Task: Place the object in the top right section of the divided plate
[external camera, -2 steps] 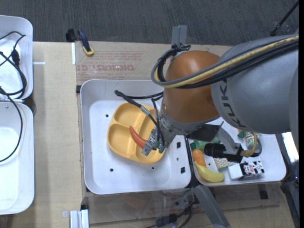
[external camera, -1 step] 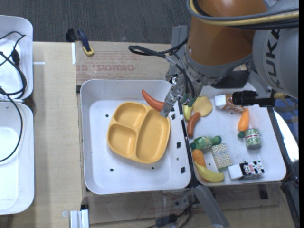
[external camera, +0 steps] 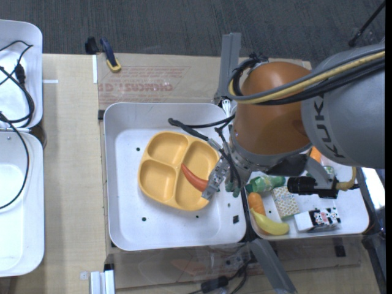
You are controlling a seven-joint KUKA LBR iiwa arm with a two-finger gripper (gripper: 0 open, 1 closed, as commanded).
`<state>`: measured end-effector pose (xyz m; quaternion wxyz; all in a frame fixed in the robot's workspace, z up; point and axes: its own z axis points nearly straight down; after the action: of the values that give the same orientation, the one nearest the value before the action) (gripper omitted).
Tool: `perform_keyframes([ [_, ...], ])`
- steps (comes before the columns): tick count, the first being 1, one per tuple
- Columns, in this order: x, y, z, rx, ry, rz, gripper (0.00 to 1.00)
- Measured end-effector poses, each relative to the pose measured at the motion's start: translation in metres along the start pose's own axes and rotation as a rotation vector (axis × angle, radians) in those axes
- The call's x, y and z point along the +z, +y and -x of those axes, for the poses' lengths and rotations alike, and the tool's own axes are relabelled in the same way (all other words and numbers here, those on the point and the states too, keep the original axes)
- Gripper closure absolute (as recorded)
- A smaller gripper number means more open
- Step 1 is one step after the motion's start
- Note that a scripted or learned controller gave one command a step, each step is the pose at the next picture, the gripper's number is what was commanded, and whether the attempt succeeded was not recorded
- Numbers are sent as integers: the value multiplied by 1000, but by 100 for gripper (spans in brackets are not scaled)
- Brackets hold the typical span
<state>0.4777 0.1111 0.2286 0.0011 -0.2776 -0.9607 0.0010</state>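
Note:
A yellow divided plate (external camera: 160, 175) with three sections lies in the middle white bin (external camera: 116, 182). A red chili pepper (external camera: 193, 176) lies slanted in the plate's right-hand section, its pointed end near the central divider. The gripper (external camera: 212, 184) hangs over the plate's lower right rim, right at the pepper's thick end, which runs under it. Whether the pepper is gripped is hidden. The orange-banded wrist (external camera: 269, 109) covers the bin's right wall.
The right bin (external camera: 361, 222) holds a banana (external camera: 271, 225), an orange carrot-like piece (external camera: 257, 202), a green item (external camera: 267, 182), a patterned block (external camera: 286, 202) and a black-and-white box (external camera: 322, 217). Black cables (external camera: 196, 126) cross above the plate. A blue clamp (external camera: 109, 55) lies on the bench behind.

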Motion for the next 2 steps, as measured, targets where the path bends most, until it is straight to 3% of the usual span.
perform_keyframes([
  [1, 32, 83, -17, -558, -2, 2, 100],
  [2, -176, 63, 8, -357, -4, 2, 100],
])
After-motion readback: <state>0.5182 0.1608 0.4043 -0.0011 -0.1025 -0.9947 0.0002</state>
